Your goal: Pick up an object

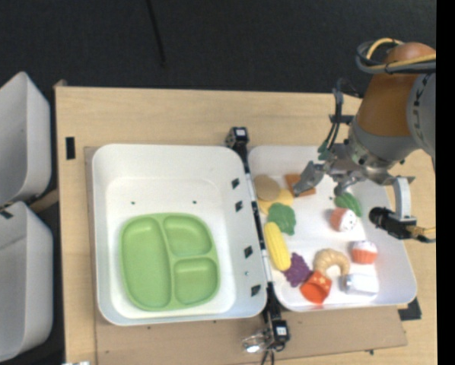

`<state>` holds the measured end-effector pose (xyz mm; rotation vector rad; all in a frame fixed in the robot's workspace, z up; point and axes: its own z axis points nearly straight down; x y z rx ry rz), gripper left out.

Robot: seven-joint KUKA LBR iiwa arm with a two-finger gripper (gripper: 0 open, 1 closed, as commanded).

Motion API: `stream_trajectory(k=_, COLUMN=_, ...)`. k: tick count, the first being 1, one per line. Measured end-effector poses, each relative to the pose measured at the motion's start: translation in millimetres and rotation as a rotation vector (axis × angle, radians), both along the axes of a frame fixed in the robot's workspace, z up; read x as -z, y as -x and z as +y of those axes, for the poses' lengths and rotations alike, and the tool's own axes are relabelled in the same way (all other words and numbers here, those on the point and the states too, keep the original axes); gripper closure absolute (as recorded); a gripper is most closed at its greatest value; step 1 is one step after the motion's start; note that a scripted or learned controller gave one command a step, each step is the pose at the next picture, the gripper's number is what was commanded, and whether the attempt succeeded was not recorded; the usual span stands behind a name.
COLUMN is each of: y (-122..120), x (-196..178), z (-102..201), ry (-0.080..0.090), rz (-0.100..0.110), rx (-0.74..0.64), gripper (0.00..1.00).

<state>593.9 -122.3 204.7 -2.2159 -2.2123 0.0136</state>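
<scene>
At the near edge of the table (75, 204), which is a pale wood board, a small metal clamp (267, 339) sits at the seam where the two white bins meet. Around the table the floor is dark, and two white moulded shapes (11, 204) stand off its left side.

The left bin (106, 166) carries a green divided tray (169, 261) with three compartments, lying in its nearer half. The right bin (395, 272) is crowded with toy food. Along its left wall lie a tan roundish piece (267, 186), a green broccoli-like piece (282, 217) and a yellow corn cob (277, 245), one after another toward the camera. Nearer still, purple grapes (297, 271) touch a red piece (316, 288), with a tan croissant shape (332, 261) just beside them. To the right are a red and white block (363, 252), a white piece (362, 284) and a red and white rounded item (345, 220).

The grey arm with its orange band (391, 105) leans in from the right over the far part of the right bin. The gripper (330, 175) hangs above an orange wedge (300, 184) and a green leafy piece (348, 202); whether the jaws are released or clenched I cannot tell, and nothing is plainly seen between them. The arm's body hides the far right corner of the bin.
</scene>
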Motion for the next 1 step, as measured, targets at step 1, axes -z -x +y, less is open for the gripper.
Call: stream_trajectory(k=1, y=-2.6, x=-8.1, z=0.2, ry=0.001, rz=-0.013, rx=-0.003, gripper=0.0)
